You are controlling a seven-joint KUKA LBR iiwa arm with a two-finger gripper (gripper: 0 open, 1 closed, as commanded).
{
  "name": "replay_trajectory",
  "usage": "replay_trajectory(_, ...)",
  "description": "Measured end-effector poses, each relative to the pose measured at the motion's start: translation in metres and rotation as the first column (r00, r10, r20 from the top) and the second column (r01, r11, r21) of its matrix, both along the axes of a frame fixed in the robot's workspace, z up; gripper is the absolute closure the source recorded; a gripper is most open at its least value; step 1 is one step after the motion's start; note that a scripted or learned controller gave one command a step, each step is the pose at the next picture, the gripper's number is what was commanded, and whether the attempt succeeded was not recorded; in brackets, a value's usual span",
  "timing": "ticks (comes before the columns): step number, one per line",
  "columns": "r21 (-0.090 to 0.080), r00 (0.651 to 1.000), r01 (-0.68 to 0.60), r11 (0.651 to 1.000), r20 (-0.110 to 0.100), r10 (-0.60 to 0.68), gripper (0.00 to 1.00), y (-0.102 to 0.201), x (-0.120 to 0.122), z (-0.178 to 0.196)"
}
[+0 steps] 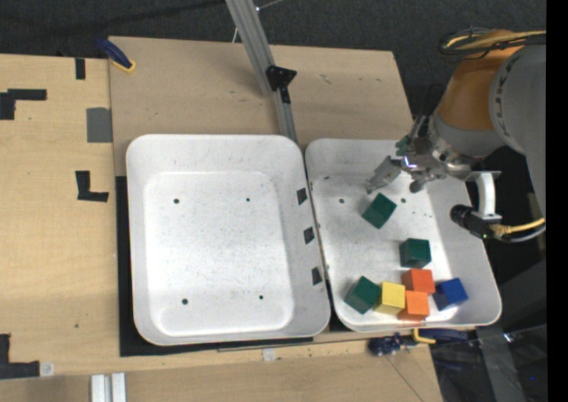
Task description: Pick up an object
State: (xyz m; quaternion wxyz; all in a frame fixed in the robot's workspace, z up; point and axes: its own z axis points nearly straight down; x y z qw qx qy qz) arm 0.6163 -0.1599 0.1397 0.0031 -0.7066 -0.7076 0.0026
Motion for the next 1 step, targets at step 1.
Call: replay_trajectory(1,-0.001,1.000,0.000,1.000,0.001,0.000,0.00,0.0010,-0.0019,-0.0517)
